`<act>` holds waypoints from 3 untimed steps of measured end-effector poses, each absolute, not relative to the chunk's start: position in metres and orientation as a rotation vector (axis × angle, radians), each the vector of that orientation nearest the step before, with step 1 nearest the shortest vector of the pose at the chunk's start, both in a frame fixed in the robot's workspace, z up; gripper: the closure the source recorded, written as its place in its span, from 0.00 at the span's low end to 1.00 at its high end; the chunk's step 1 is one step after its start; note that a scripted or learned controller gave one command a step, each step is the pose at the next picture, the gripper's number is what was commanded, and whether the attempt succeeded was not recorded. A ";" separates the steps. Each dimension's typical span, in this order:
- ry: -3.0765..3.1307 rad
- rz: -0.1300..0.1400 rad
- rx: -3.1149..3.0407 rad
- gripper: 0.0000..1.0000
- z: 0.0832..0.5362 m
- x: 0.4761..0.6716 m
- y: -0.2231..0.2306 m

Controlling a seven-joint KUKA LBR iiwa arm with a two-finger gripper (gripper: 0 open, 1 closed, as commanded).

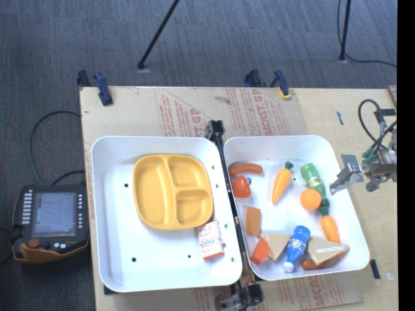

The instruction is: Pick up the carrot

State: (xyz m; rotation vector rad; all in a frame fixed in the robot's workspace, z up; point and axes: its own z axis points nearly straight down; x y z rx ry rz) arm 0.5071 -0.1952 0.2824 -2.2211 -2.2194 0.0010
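Note:
The carrot [281,184] lies in the right bin [292,141], in its upper middle. It is orange and tapered, with its green top pointing to the back right. My gripper [360,172] hangs at the bin's right rim, roughly level with the carrot and well to its right. It is apart from the carrot, with a green bottle [312,175] and an orange ball [310,199] between them. Nothing shows in its grasp.
Around the carrot in the right bin lie a sausage [246,169], a tomato [240,186], an orange block [253,221], a blue bottle [297,243], bread wedges [324,251] and a small orange piece [330,229]. The left bin [110,238] holds a yellow divided plate [174,190] and a small carton [211,240].

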 end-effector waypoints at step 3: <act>-2.323 -0.001 -2.115 1.00 0.204 0.506 -0.170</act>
